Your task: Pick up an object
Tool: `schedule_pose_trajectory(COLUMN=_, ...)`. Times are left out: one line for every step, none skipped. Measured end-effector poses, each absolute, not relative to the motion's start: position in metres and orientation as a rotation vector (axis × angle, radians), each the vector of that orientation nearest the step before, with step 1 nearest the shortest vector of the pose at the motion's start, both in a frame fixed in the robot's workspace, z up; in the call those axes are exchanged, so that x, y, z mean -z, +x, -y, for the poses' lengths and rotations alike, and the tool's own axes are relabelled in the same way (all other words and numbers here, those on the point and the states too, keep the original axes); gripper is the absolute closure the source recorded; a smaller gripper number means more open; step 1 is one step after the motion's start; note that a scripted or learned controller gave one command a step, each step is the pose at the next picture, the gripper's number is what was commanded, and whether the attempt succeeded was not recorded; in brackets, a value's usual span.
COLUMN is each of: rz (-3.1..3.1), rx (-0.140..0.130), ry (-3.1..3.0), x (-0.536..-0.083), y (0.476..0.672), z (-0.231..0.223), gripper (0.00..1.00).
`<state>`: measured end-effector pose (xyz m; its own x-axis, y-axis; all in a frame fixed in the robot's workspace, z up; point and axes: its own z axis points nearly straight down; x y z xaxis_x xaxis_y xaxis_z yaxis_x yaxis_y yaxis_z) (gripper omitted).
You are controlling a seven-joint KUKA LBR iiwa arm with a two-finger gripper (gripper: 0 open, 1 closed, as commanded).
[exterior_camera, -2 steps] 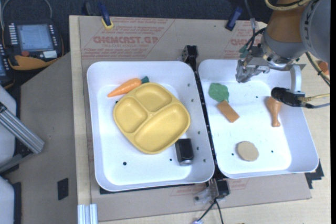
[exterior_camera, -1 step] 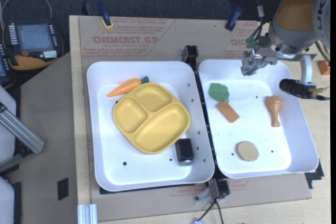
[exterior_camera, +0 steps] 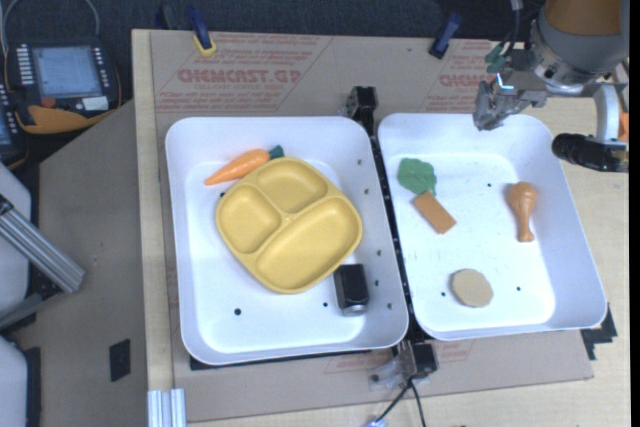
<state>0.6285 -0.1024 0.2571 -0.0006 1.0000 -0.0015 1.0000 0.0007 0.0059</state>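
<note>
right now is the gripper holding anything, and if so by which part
Nothing is held. The gripper hangs over the far rim of the right bin with nothing between its fingers; the drumstick and the other items lie loose in the bins.

A: what's in the right white bin (exterior_camera: 570,215)?
B: green leafy toy (exterior_camera: 417,175) touching an orange block (exterior_camera: 435,212), tan plastic drumstick (exterior_camera: 522,207) lying flat, round beige cookie (exterior_camera: 471,288).
A: left bin (exterior_camera: 190,215)?
B: orange toy carrot (exterior_camera: 238,166), yellow divided plate (exterior_camera: 288,224), small black box (exterior_camera: 351,287).
</note>
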Motion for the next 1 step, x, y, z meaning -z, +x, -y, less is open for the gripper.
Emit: schedule_pose_trajectory(rz=-2.219, rx=-0.004, ry=2.217, x=-0.2869, y=0.6293, z=0.1024, gripper=1.0)
